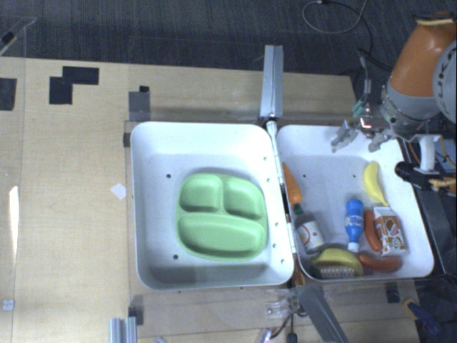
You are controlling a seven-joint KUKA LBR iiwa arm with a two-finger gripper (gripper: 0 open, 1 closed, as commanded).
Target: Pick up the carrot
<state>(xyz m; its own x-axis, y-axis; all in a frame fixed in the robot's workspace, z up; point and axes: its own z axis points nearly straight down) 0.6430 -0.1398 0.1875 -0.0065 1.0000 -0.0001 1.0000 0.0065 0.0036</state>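
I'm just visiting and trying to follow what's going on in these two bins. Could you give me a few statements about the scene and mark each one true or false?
1. The carrot lies in the right bin, against the wall next to the left bin. True.
2. The gripper holds the carrot. False: it is over the right bin's far corner, apart from the carrot, with nothing between its fingers.
3. The green divided plate sits in the left bin. True.
4. The blue bottle is on the green plate. False: it is in the right bin.
5. A yellow banana lies in the right bin. True.
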